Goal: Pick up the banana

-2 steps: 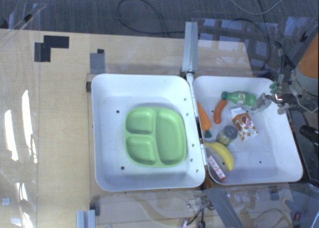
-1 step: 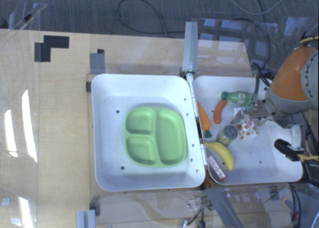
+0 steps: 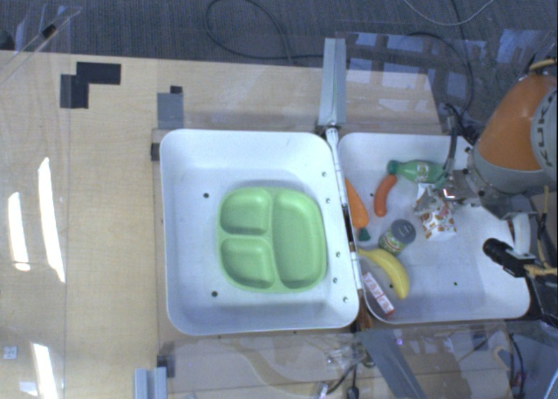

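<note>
The yellow banana lies curved in the near left part of the right bin, close to its left wall. My gripper hangs over the upper right part of that bin, beside a crumpled wrapper. It is well up and to the right of the banana and apart from it. The grey arm with its orange band reaches in from the right edge.
Around the banana lie a small jar, a red-and-white bar, an orange carrot, a red-orange pepper and a green bottle. The left bin holds a green divided tray.
</note>
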